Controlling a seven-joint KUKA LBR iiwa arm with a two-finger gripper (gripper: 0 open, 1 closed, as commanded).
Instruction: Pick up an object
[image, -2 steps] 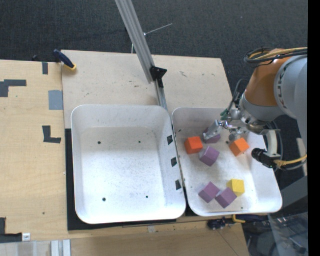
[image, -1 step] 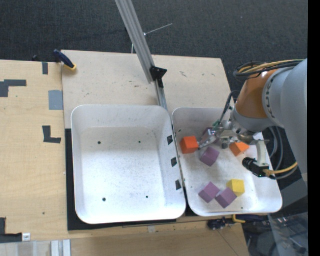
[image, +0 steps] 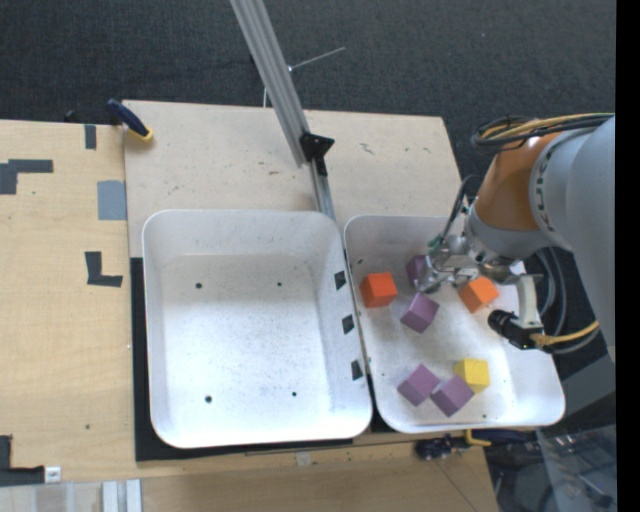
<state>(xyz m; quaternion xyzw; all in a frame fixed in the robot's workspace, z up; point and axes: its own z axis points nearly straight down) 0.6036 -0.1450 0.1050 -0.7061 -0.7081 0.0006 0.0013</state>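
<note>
1 fixed camera above bench (image: 60, 300), looking down at slant, both bins (image: 250, 225) framed.

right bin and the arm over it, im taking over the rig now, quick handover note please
Pincer: low inside the right white bin, among the blocks; nothing seen held, finger state unclear.
Things, all in the right bin: orange foam cube at left, second orange cube beside the pincer, purple cube just below it, two purple cubes and a yellow cube near the front.
Done: no pickup visible.
Left: grasp and lift one.
</note>
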